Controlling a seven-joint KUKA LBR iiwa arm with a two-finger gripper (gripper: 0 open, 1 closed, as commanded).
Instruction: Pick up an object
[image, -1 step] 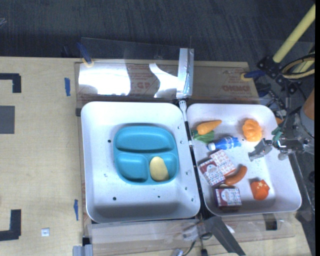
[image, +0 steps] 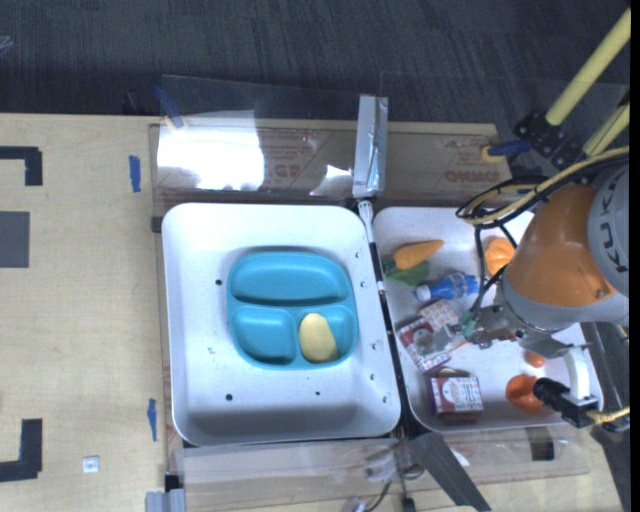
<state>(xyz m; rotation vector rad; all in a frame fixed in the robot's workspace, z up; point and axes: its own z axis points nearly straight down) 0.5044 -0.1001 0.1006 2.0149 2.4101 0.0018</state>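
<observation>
Two shallow white bins side by side on the tabletop (image: 80, 300). In the left bin (image: 190, 400), one blue divided tray (image: 270, 280) with three compartments; in the tray's lower right compartment, one yellow egg-shaped object (image: 318, 337), lying alone.

In the right bin (image: 425, 420), several small things close together: one orange carrot with a green end (image: 415, 254) near the top left; below it one clear plastic bottle with a blue cap (image: 447, 288), lying on its side; below that one crinkled clear packet with red print (image: 428, 335); toward the front edge one small dark red box (image: 457, 392); to the right of it one orange round object (image: 520, 391); another orange piece (image: 497, 256) near the upper right, partly hidden behind the arm.

Over the right bin, one grey arm with an orange band (image: 560, 255), reaching in from the right. At its tip the claw (image: 470, 327), low over the clutter, just beside the packet's right edge and below the bottle. Spread of the claw too small and dark to tell; likewise any contact with the packet.
</observation>
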